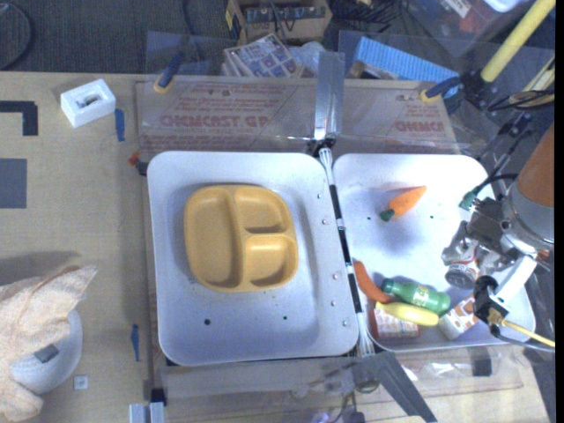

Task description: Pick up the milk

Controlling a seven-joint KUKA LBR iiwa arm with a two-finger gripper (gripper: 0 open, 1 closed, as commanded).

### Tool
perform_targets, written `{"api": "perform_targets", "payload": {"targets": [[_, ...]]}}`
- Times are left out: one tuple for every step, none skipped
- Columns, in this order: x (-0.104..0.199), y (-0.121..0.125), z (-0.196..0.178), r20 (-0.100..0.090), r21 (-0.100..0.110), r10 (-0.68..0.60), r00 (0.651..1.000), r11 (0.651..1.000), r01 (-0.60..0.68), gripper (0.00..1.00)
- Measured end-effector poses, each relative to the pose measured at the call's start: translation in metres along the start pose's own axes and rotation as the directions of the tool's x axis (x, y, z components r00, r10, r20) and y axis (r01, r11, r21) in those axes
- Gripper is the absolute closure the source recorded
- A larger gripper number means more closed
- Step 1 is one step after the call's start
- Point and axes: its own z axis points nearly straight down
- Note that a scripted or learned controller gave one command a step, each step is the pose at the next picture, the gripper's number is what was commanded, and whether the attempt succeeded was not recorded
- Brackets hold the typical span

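Note:
The milk looks to be the small white carton (453, 323) with a red spot, lying near the front right corner of the right bin (370, 179). My gripper (462, 259) hangs low over the bin's right side, a little behind and above that carton. A silvery can-like thing (458, 277) sits right under the gripper's tip. Nothing can be seen held by the gripper.
In the right bin lie a carrot (404, 201), a green bottle (416, 294), a yellow banana (411, 314), a red chili (364, 282) and a white-and-red packet (393, 327). The left bin (167, 236) holds a yellow divided plate (240, 236).

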Motion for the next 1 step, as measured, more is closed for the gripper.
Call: {"api": "perform_targets", "payload": {"targets": [[0.0521, -0.0197, -0.0057, 0.0, -0.002, -0.103, 0.995, 0.995, 0.103, 1.0]]}}
